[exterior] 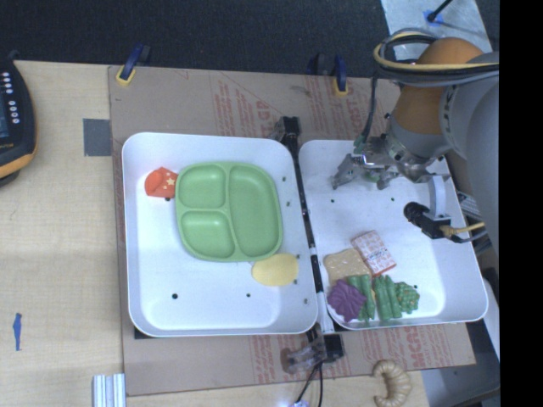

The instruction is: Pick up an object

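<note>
My gripper (pixel 361 172) hangs low over the bare far end of the right bin (pixel 441 270), with nothing seen in it. At that bin's near end lie a pink patterned packet (pixel 373 251), a tan toast slice (pixel 343 264), a purple piece (pixel 345 297) and green vegetables (pixel 389 298), all well short of the gripper. The left bin (pixel 148 295) holds a green divided plate (pixel 229 210), a red piece with a star (pixel 159 182) at the plate's left, and a yellow piece (pixel 275 270) at its near right corner.
The grey arm with its orange band (pixel 433 83) comes in from the upper right. A black part (pixel 424 217) sticks out over the right bin's right side. A tan curled object (pixel 393 381) lies on the bench in front of the bins. A black controller (pixel 13 117) sits far left.
</note>
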Controlling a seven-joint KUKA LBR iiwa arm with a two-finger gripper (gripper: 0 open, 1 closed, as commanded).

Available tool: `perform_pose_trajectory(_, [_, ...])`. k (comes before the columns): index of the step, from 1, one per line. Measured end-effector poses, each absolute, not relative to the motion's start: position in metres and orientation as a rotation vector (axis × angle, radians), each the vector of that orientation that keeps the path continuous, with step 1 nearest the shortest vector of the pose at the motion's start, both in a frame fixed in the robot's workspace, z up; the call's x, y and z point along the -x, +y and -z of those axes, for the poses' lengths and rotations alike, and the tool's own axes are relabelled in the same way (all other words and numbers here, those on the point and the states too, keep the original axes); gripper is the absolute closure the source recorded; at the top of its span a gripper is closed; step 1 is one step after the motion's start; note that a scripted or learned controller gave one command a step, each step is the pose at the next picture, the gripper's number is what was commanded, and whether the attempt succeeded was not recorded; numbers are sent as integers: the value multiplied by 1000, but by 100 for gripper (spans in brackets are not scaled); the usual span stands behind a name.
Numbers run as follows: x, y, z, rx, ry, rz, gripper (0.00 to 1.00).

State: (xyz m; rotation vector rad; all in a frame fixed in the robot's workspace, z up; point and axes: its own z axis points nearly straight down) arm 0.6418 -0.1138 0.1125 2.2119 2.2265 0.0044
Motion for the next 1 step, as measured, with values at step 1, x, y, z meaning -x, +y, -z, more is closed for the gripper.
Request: perform_pose_trajectory(1, [-508,-139,-95,-2229,2226,10,0])
